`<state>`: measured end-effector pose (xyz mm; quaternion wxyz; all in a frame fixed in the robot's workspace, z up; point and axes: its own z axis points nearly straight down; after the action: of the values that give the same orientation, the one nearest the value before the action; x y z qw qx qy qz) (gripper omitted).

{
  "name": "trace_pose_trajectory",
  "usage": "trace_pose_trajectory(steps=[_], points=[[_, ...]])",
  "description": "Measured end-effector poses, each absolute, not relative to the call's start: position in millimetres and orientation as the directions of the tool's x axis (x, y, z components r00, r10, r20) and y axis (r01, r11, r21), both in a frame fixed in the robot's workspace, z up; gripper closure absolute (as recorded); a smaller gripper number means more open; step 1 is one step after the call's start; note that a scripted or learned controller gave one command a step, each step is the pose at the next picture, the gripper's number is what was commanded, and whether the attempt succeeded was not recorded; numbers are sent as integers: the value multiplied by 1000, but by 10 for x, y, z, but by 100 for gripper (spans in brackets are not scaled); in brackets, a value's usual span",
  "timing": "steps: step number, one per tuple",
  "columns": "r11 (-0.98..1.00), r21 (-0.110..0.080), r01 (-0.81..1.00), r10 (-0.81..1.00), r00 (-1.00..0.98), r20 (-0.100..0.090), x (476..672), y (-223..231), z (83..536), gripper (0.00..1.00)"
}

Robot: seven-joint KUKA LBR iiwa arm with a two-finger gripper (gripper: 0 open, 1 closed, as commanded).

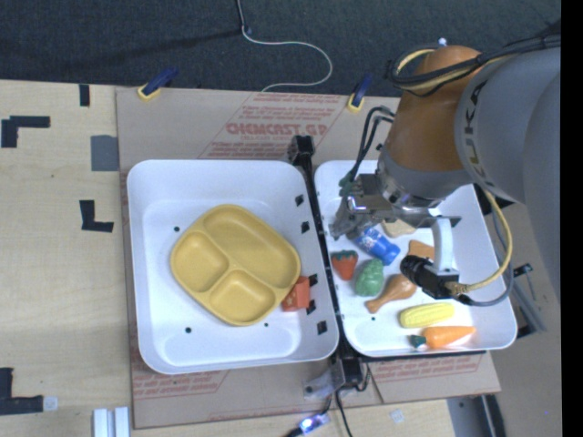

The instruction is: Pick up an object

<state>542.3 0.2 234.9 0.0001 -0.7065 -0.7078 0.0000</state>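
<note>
Several toy foods crowd the right bin (492,337), lower right of centre in your frame, and any of them could be the object to pick. You see a blue-and-white packet (377,244) near the bin's left wall with the gripper (351,218) directly above it; whether the pincer is open, closed or gripping anything you cannot tell, since the metal wrist parts hide that. Just below the packet sit a red strawberry-like piece (343,264) and, beside it on the right, a green vegetable (370,278). A tan chicken drumstick (392,292) lies to the right of the green piece, slanting down to the left. Lower still you have a yellow corn cob (426,314) and, under it at the bin's front edge, an orange carrot (446,336) with a green stub at its left end. A small orange block (420,249) sits right of the packet, next to a black-and-white fitting on the arm's cable. The grey arm (524,126) with its orange band (430,116) comes in from the upper right and covers the bin's back half. In the left bin (150,244), at the frame's centre left, a yellow three-compartment plate (234,264) lies flat, with a small orange-red piece (296,295) touching its lower right rim. Both bins rest on a cardboard sheet (219,126) printed in red, held at its top corners by two blue-and-yellow clamps (157,83). A white cable (273,35) loops over the dark floor at the top.
</note>
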Motion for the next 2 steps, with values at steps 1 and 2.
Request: trace_pose_trajectory(steps=[1, 2], points=[[0, -4, 1000, 1000, 0, -1, 5357, 43, 2150, 100], [1, -1, 1000, 1000, -1, 0, 5396, -39, 2331, 100]])
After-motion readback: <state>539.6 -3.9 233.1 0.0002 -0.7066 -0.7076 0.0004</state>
